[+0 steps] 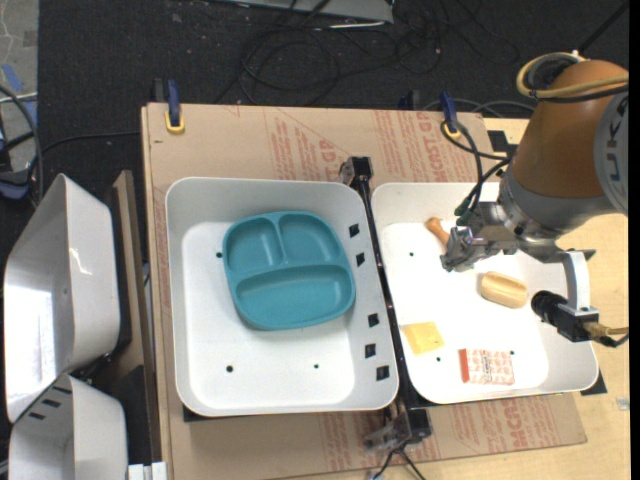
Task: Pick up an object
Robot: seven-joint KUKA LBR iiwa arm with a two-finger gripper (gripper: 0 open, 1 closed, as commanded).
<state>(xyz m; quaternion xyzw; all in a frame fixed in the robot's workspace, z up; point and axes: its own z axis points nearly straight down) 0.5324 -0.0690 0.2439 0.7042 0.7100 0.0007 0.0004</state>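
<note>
Nearest the viewer, along the bench's front edge, a cardboard sheet point(300, 423) lies under both bins and carries reversed red print; the letters cannot be read with confidence. Left bin point(190, 298): a teal divided plate point(290, 270) lies flat near its middle. Right bin point(570, 373): four loose things, any of which could serve as the object to pick up. A small orange piece point(437, 229) lies at the far left, a pale tan block point(502, 289) near the middle, a yellow square point(422, 337) toward the front left, and a white packet with red print point(486, 365) at the front; the packet's wording is too small to read.

Gripper point(462, 251): low over the right bin, between the orange piece and the tan block, close to both. Whether its fingers stand apart or together cannot be told from this view, and nothing can be seen held.

Risks, as a judgement: placed between two things, the gripper may close on neither, or nudge the orange piece against the bin wall. The rounded tan block could slip out sideways. The yellow square and the packet look thin and flat, so fingers may scrape the bin floor without getting under them.

Part of a printed mark, seemingly "UK", shows on the arm's grey casing point(610, 148).
</note>
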